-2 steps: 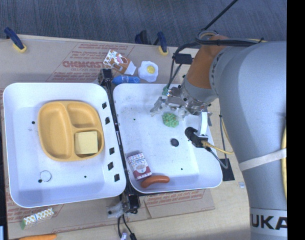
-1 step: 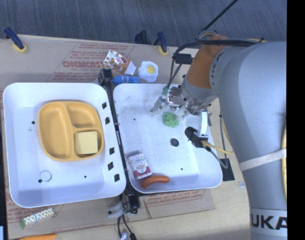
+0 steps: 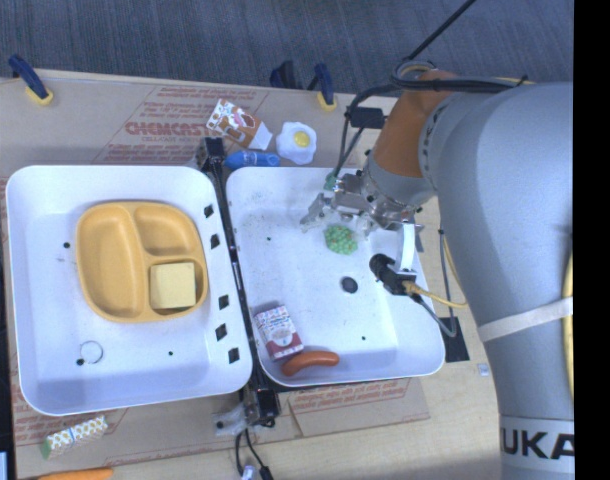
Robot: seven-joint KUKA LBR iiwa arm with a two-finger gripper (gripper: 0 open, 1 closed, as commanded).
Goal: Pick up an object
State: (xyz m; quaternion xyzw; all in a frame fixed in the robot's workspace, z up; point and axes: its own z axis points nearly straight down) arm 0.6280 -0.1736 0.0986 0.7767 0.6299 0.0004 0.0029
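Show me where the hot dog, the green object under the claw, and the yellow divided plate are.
hot dog (image 3: 310, 362): camera view, middle of the sausage.
green object (image 3: 340, 239): camera view, its centre.
yellow divided plate (image 3: 105, 263): camera view, floor of its large left compartment.

The gripper (image 3: 337, 213) hangs over the right bin (image 3: 285, 278), with a small bumpy ball (image 3: 340, 239) just below its fingers. Nearer the camera from the fingers, a carton (image 3: 277, 330) and sausage (image 3: 310, 361) lie touching. Left, the other bin (image 3: 45, 358) holds a divided tray (image 3: 115, 258).
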